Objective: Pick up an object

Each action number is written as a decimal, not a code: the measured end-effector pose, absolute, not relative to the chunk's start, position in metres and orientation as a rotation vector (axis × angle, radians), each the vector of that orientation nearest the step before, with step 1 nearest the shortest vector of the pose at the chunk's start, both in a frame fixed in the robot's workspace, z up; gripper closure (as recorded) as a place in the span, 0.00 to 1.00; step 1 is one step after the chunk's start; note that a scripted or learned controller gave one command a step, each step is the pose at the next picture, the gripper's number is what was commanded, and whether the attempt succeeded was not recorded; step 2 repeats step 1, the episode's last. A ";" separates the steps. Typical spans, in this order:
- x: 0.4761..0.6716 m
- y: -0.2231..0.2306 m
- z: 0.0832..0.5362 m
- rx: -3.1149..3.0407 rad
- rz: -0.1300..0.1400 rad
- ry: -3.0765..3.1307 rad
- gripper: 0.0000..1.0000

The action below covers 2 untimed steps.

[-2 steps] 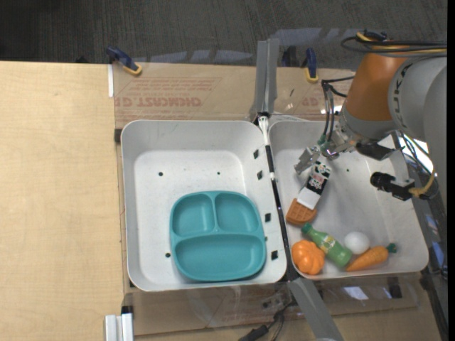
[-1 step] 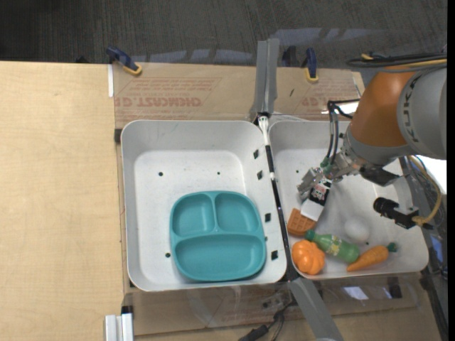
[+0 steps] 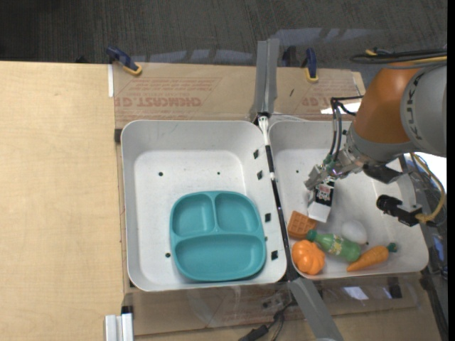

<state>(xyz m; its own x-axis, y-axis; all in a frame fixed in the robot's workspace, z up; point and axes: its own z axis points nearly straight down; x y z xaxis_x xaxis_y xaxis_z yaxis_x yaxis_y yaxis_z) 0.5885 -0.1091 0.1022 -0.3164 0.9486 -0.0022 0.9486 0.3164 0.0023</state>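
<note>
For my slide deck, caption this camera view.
KUKA arm's tool hovers in the right bin above toy food; teal divided plate in the left bin.

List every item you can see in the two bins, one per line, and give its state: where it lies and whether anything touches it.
Teal divided plate: flat in the left bin.
Waffle: in the right bin, by the divider.
Orange pumpkin: front corner, touching the green bottle.
Green bottle: on its side.
Carrot: lying flat by the front wall.
White egg: resting behind the bottle.
End effector: low over the right bin, above the waffle.
</note>
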 end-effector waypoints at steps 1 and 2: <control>0.617 -0.061 0.212 1.988 -0.001 2.430 1.00; 0.617 -0.061 0.212 1.988 -0.001 2.430 1.00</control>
